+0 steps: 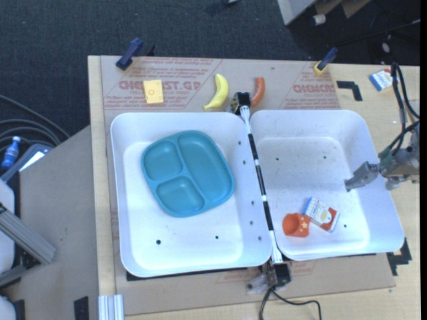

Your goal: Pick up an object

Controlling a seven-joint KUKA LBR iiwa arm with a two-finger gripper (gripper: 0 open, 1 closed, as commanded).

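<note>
In the right bin (313, 129), toward its front, lie two small objects. One is an orange-red piece with a yellow star (295, 225). The other is a small red, white and blue box (321, 214), touching the first on its right. My gripper (358, 177) hangs over the right side of this bin, up and to the right of the box and apart from it. Nothing shows in its grasp.
A blue divided plate (187, 173) lies in the left bin (133, 232). Behind the bins on the board sit a toy banana (217, 92), an orange-red sausage shape (257, 91) and a yellow square (153, 92). Cables (402, 105) hang along the right edge.
</note>
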